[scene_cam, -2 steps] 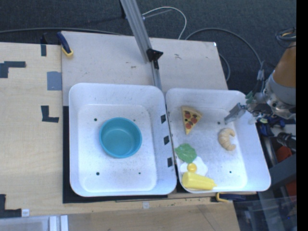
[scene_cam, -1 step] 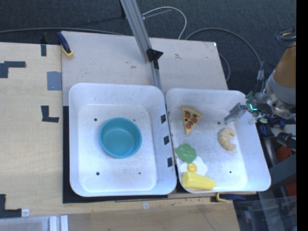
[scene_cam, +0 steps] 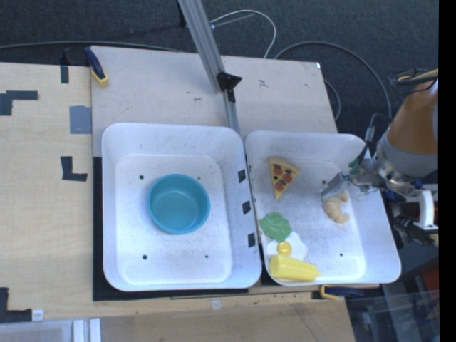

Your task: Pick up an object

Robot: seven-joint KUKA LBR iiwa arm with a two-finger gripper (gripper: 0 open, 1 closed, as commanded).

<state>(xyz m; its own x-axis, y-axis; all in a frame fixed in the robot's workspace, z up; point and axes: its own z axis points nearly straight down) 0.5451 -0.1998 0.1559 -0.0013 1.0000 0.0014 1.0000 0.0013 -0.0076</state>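
My gripper (scene_cam: 340, 186) hangs over the right side of the right bin (scene_cam: 377, 258), reaching in from the right below the orange band of the arm (scene_cam: 417, 123). Just below it, touching or nearly touching its tip, lies a small beige croissant-like toy (scene_cam: 337, 209) on the bin floor. A pizza slice toy (scene_cam: 281, 176) lies to the gripper's left. Near the bin's front left are a green leaf (scene_cam: 275, 226), a fried egg toy (scene_cam: 288, 249) and a yellow piece (scene_cam: 292, 268).
The left bin (scene_cam: 121, 262) holds a blue bowl (scene_cam: 179, 203) near its middle. A grey metal pole (scene_cam: 203, 30) slants down from the top to the gap between the bins. Cables (scene_cam: 342, 55) run across the dark floor behind the bench.
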